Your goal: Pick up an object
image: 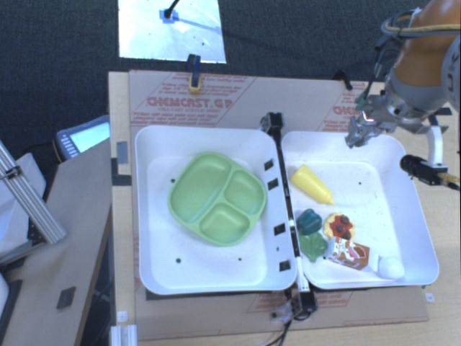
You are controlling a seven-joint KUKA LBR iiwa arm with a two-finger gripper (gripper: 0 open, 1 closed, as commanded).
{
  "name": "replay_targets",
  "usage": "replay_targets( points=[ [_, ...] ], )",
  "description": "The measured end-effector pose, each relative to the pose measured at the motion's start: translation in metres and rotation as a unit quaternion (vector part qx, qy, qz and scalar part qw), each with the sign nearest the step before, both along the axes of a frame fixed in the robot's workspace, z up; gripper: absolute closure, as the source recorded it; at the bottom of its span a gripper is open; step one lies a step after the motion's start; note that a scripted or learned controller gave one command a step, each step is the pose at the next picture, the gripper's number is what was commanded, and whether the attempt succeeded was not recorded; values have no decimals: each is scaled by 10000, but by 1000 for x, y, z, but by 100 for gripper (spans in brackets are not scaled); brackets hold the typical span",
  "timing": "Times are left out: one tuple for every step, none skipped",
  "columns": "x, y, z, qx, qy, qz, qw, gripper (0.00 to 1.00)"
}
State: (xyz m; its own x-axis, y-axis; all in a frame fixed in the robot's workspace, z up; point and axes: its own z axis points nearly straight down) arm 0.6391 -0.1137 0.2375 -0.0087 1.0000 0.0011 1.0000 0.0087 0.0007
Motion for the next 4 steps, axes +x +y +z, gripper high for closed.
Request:
replay_targets(
  points=[
    [-25,58,-2,3,4,3,10000,100],
    [-43,115,-12,5,11,5,10000,100],
    [-68,163,-20,2,14,1,10000,100],
    [-87,212,-28,2,10,1,10000,100]
  ],
)
